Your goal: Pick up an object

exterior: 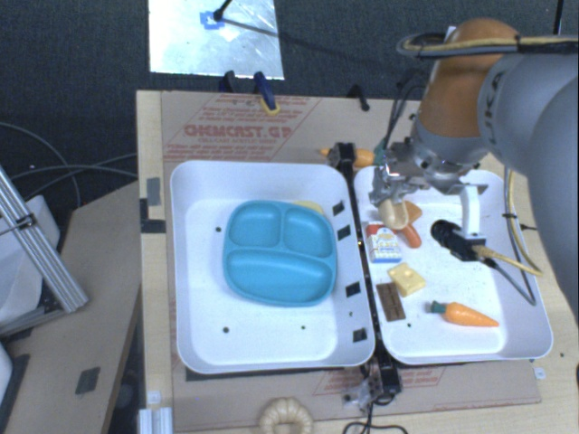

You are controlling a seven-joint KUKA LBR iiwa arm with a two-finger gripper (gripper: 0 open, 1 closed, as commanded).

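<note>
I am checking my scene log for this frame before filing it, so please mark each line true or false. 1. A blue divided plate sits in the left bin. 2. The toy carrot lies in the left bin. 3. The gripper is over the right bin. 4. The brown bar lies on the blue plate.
1. The blue divided plate sits in the left bin: true.
2. False: the toy carrot lies in the right bin.
3. The gripper is over the right bin: true.
4. False: the brown bar lies in the right bin.
</note>
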